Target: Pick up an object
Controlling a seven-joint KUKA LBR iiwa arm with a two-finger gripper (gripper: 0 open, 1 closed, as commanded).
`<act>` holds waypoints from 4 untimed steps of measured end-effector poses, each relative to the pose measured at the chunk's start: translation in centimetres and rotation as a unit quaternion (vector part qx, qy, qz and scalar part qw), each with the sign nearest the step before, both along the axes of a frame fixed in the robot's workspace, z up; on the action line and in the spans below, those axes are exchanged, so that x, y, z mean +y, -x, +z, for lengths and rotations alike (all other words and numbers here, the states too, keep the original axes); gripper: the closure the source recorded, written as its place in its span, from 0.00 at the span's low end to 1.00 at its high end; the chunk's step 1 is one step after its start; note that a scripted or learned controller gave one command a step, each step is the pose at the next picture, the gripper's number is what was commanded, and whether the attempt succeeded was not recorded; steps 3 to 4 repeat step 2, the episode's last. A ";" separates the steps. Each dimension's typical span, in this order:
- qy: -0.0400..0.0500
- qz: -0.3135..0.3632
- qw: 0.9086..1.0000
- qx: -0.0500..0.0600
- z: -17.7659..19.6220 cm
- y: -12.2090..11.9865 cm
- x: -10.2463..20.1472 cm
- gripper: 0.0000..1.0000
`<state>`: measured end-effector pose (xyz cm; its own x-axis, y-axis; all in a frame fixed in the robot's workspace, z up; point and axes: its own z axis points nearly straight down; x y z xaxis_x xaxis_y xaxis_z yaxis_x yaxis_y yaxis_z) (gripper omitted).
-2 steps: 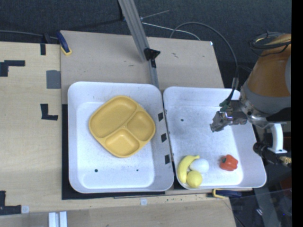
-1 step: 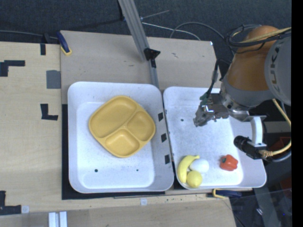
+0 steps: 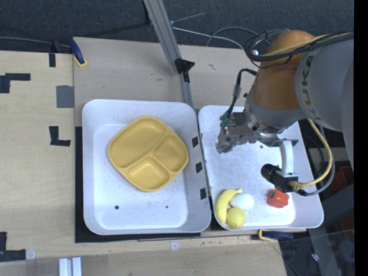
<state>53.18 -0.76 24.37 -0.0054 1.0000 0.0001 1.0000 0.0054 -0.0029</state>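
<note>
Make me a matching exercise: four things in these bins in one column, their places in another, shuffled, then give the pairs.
Things:
1. yellow divided plastic plate
2. yellow banana
3. small red toy
4. two-finger gripper

Places:
A. right bin, near front right corner
B. middle of left bin
C. over right bin's left part
D. right bin, front left corner

Pairs: 1-B, 2-D, 3-A, 4-C

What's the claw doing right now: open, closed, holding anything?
Claw: over the right bin, upper left part; open or closed cannot be told. Nothing seen in its grip.
</note>
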 end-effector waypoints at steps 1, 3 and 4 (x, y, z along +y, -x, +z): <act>-0.001 0.001 1.000 -0.001 -0.1 -2.7 5.1 1.00; 0.000 0.001 1.000 -0.001 -1.3 -5.0 10.7 1.00; 0.000 0.001 1.000 -0.001 -1.3 -5.0 10.7 1.00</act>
